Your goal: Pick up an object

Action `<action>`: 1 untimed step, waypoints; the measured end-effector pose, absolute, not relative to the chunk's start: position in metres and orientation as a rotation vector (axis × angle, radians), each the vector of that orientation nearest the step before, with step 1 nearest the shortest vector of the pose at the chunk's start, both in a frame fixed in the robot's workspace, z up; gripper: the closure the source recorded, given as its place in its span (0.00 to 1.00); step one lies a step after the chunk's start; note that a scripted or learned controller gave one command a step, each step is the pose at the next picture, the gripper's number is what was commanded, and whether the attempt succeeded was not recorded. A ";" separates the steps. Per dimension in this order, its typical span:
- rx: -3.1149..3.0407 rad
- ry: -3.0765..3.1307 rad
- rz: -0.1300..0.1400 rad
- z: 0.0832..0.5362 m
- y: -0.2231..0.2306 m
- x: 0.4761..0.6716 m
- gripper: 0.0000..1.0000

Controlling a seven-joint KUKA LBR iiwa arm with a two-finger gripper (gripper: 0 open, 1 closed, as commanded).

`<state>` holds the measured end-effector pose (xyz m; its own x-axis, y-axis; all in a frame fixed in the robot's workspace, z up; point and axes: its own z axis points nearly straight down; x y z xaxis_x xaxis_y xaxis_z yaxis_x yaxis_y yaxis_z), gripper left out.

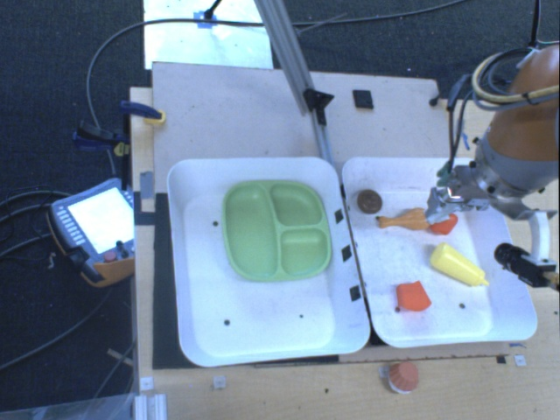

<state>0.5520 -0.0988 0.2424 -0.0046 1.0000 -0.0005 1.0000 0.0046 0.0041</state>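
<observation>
The right bin (507, 326) holds a brown round piece (369, 201), an orange drumstick-shaped piece (401, 220), a small red piece (444, 227), a yellow cone-shaped piece (458, 264) and an orange block (413, 297). My gripper (440, 203) hangs low at the bin's upper right, right over the drumstick's thick end and the red piece. Part of the red piece is hidden under it. Whether it touches either piece is unclear.
A green divided plate (276, 228) lies in the left bin (197, 326). A round reddish disc (402, 376) sits on the bench in front of the right bin. A metal pole (289, 42) slants across the back, and a tablet (94, 226) rests at far left.
</observation>
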 end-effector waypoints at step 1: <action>2.211 2.232 0.004 0.237 -0.055 0.560 1.00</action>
<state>0.5596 -0.0549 0.2367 -0.0095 1.0000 0.0016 1.0000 0.0095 0.0020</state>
